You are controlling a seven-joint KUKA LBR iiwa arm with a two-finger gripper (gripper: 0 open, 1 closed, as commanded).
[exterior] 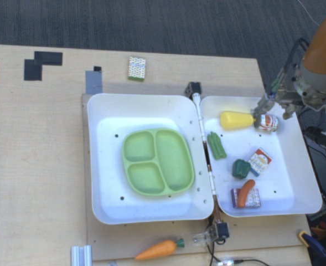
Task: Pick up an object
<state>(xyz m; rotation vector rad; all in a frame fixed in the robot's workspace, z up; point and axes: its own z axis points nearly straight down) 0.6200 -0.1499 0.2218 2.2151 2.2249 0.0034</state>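
Note:
My gripper (273, 114) hangs over the back of the right bin (301, 204), open, its fingers (260, 111) spread apart. Just below it a small red and white can (268, 124) lies on the bin floor; whether the fingers touch it I cannot tell. A yellow object (236, 119) lies right beside the can on its left. Further forward in the same bin are a green vegetable (216, 146), a dark green piece (241, 168), a small white and orange carton (259, 161) and a sausage on a purple pack (246, 195).
The left bin (104, 148) holds a light green divided plate (157, 161). A carrot (158, 250) lies on the bench in front of the bins. A small patterned box (136, 68) stands on the bench behind the left bin.

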